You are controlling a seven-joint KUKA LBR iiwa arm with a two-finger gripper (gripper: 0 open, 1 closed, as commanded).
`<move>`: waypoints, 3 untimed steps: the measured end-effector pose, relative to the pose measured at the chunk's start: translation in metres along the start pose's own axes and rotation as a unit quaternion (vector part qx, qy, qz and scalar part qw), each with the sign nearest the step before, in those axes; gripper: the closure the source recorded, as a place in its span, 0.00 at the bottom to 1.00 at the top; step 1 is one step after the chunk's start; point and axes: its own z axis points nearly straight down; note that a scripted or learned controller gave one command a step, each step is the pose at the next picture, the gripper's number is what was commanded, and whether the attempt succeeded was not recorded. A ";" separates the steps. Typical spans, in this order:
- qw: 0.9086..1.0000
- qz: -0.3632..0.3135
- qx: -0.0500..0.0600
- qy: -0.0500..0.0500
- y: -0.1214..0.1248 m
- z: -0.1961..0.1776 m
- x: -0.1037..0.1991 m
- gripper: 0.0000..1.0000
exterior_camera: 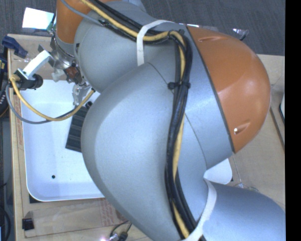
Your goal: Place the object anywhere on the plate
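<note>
Left of the gripper: a loose yellow cable (40, 118) sags in a loop across the shallow white plastic bin (45, 149). I judge it a snag risk, since any sweep toward that side could catch the loop and drag it over the bin floor.

Below-left of the gripper: a small dark speck (53, 176) on the bin floor, too small for me to identify.

The metal two-finger gripper (81, 92) hangs low over the bin's upper part, under the wrist. From this angle I cannot tell whether it is spread or pressed together, so I count nothing as held.

Just below the gripper: a flat dark ribbed rectangular object (76, 129), which I take as the task's thing. It lies on the bin floor, tilted, its upper end close to the tool. I cannot tell whether they touch.

- Risk: the piece is thin and lies flat, so a closing grasp may skid over it or tip one edge up.
- Risk: a lift on a corner hold could drop it.

Right of the gripper: the bulky grey and orange arm (155, 134) covers most of the bench. I cannot judge the way to the plate, so a blind carry may miss its target.
</note>
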 end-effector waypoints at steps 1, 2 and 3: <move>1.000 0.015 -0.001 0.000 0.004 -0.014 -0.013 0.00; 1.000 0.014 -0.002 0.001 0.004 -0.014 -0.013 0.00; 0.997 -0.072 0.002 -0.002 -0.029 -0.020 -0.008 0.00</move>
